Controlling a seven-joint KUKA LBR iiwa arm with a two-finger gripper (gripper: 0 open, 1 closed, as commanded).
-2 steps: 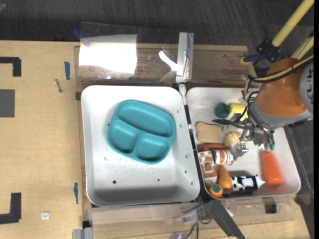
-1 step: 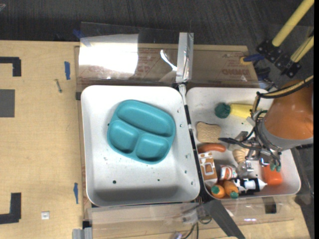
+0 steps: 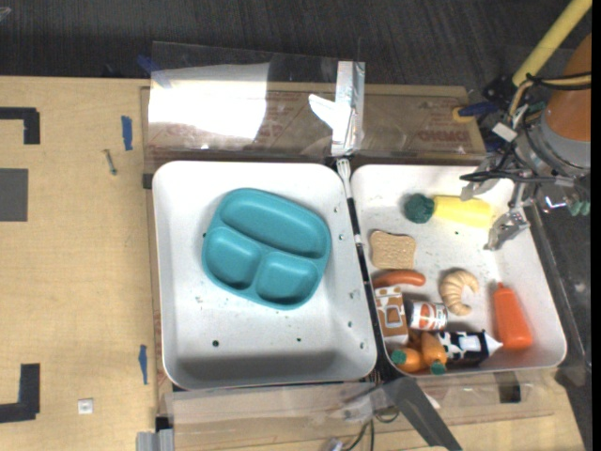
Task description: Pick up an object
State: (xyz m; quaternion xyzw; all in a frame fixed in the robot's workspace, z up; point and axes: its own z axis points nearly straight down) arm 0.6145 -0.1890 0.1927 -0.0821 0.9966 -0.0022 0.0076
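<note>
The robot's hand (image 3: 500,225) hangs over the upper right corner of the right bin (image 3: 545,289), its metal fingertips pointed down toward the bin floor with nothing visible between them; whether they stand wide or narrow cannot be told from this view. Just beside the hand, on the side away from the arm, lies a yellow block (image 3: 463,211), its long axis running straight toward the hand, so the coming move looks to turn on a short reach across and a grip set crosswise to that axis. Touching the block's far end sits a green ball (image 3: 419,208). Farther from the hand, toward the camera, a croissant (image 3: 458,289) and an orange bottle (image 3: 512,316) lie apart from each other, the bottle close along the bin wall. Farther still, a slice of toast (image 3: 392,249) and a sausage (image 3: 398,278) rest near the divide between the bins, with a cluster of small packages (image 3: 427,332) crowded in the near corner. Farthest from the hand, the left bin (image 3: 178,205) carries a teal divided plate (image 3: 267,245).
</note>
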